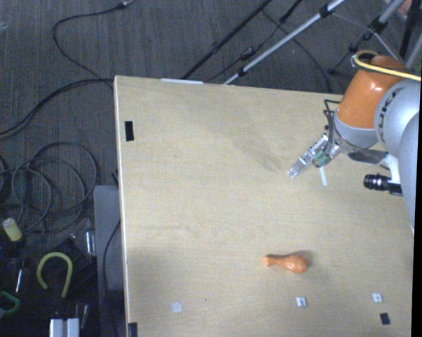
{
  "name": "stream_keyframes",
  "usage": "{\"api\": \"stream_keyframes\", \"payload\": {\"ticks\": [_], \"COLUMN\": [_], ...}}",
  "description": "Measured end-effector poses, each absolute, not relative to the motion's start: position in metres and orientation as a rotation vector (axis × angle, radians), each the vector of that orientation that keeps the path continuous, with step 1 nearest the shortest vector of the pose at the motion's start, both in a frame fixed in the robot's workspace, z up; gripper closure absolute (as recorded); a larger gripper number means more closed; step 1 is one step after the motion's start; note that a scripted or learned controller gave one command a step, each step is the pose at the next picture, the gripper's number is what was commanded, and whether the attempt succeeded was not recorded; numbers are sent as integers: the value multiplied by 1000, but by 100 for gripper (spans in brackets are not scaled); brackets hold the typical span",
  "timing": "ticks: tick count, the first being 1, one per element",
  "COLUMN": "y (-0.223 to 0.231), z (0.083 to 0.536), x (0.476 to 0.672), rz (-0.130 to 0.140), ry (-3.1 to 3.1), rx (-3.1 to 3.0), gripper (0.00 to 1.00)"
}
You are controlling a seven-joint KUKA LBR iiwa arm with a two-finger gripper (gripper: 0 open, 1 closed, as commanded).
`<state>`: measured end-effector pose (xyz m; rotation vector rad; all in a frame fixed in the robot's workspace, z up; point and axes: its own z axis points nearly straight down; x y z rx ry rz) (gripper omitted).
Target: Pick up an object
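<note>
Nearest the camera, a small orange pear-shaped rubber object (288, 262) lies alone on the pale tan flat bench surface (196, 198), well apart from the grey arm's two-finger gripper (309, 165), whose slim fingers are spread, holding nothing.

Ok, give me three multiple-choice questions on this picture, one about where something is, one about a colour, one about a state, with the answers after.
1. Where does the drumstick-shaped toy lie against the gripper?
A. Nearer the picture's bottom edge
B. Nearer its top edge
C. Directly beneath it

2. What colour is the toy?
A. Blue
B. Orange
C. Green

3. How does the toy stand to the gripper?
A. Clamped in it
B. Hanging from it
C. Lying apart on the tan board

Answers: 1 A, it sits well below the gripper in the picture. 2 B, orange all over. 3 C, bare board separates them.
</note>
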<state>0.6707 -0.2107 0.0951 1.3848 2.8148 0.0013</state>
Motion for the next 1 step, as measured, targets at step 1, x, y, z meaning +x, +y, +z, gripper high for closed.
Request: {"api": "stream_keyframes", "payload": {"ticks": [1], "y": [-159], "z": [176], "x": [654], "rz": [2], "ry": [2791], "rx": [1442], "gripper": [100]}}
